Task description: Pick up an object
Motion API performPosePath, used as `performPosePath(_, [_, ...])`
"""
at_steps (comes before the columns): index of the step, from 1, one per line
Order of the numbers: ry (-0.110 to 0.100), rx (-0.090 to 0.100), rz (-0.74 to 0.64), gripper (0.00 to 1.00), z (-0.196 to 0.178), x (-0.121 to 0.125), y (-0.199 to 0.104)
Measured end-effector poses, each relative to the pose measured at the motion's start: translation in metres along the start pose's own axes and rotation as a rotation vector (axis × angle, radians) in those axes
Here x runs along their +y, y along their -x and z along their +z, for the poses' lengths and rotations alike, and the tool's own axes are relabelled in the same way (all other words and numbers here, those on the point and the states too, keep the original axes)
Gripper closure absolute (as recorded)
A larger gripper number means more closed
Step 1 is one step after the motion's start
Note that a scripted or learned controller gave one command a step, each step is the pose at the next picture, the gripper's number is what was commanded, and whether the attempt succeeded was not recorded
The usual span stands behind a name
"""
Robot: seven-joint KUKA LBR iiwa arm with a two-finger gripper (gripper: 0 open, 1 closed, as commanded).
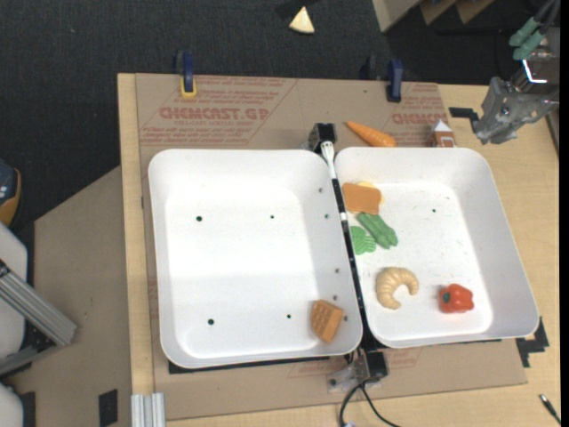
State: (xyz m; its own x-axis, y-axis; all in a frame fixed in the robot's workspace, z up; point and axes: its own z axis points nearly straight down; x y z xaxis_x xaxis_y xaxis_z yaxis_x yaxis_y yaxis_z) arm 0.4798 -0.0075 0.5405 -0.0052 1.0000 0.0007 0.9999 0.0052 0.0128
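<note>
up right, the jaws [505, 118] hover beyond the right bin [498, 238], opening unclear.

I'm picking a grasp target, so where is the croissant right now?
The croissant lies in the right bin, near its front edge, between the red pepper to its right and the green vegetable behind it.

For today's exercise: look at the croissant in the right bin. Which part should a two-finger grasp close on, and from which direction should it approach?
Probably the thick middle of the croissant, coming straight down from above. It lies flat on the right bin floor, curved with its tips pointing down in the view, so the fingers should close across the arch's narrow width. The red pepper and green vegetable lie apart, leaving room.
</note>
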Motion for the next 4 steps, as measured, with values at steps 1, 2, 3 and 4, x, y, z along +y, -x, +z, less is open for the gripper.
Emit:
performPosePath(1, [-0.031,-0.001,0.005,1.0,0.262,-0.006,-0.021])
performPosePath(2, [0.006,0.005,-0.006,1.0,0.115,0.01,-0.108])
performPosePath(3, [-0.006,0.0,0.006,1.0,0.091,-0.001,-0.093])
performPosePath(4, [-0.009,0.0,0.003,1.0,0.085,-0.001,-0.117])
